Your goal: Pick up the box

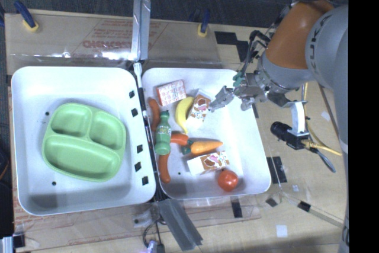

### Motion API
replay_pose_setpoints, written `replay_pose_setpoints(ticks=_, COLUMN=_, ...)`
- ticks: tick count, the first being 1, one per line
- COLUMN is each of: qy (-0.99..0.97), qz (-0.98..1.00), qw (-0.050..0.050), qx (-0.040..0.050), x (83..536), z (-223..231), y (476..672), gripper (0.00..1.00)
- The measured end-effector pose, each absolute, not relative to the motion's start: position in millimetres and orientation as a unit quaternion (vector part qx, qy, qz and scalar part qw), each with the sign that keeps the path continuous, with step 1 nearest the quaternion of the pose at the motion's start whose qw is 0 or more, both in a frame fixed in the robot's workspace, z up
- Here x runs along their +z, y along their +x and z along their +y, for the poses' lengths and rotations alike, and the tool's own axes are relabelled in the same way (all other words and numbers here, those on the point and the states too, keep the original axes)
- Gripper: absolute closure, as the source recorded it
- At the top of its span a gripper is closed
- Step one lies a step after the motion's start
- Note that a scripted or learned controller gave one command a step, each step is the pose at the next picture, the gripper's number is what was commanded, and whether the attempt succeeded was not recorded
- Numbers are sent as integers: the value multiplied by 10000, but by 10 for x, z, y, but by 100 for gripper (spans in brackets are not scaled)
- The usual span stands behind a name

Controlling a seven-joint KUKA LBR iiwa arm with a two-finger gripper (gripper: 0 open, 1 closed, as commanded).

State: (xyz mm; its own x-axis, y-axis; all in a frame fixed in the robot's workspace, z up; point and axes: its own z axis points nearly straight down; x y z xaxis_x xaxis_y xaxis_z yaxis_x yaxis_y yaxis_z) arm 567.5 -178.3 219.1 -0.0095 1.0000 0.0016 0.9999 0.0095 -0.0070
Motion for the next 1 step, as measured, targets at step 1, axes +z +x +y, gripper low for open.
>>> replay_pose_setpoints(ticks=1, qy=-6812, qz=-7320, qw=-88, qx=-57, x=1140, z=-2082, y=6346, gripper=0)
